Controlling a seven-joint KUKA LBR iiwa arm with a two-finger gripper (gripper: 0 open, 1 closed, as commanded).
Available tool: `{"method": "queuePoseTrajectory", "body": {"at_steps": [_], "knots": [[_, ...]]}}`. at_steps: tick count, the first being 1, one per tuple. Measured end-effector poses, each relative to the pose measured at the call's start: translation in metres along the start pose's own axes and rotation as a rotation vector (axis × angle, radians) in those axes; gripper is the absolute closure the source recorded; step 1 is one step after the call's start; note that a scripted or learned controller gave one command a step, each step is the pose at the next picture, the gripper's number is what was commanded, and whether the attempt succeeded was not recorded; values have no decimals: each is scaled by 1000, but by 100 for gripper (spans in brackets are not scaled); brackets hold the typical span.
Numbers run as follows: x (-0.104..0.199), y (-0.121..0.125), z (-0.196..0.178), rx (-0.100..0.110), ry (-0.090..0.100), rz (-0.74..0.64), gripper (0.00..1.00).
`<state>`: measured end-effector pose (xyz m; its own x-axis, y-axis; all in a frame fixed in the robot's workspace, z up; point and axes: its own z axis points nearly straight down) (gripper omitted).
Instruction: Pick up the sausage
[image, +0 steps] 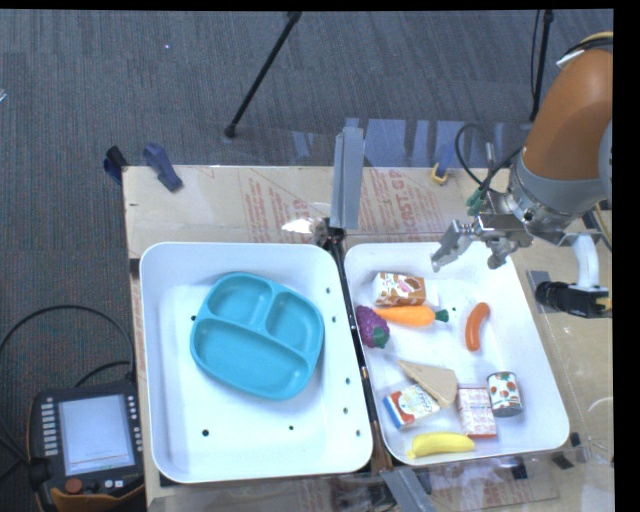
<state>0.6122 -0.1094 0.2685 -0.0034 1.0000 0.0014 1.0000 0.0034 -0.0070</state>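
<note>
In the camera view, the sausage (477, 326) lies in the right bin (535, 345), toward its right edge and nearer the far edge, just right of the carrot (406, 316). The gripper (472, 245) hangs over the bin's far edge, its fingers spread apart with nothing between them. The sausage sits apart from it, toward the bin's near side.

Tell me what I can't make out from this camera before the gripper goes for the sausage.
- Camera view: gripper above the right bin's far rim; blur hides its finger spacing.
- Height above the sausage: the slanted view can't settle it.
- Can and boxes: labels too small to read.
- Arm: cut off by the right edge.
</note>
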Motion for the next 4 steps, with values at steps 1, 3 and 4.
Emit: {"method": "queuePoseTrajectory", "body": {"at_steps": [1,3,4], "knots": [[-54,-19,66,0,0,22,0],[-90,-29,179,2,3,-39,100],[-29,-27,69,-2,0,-74,100]]}}
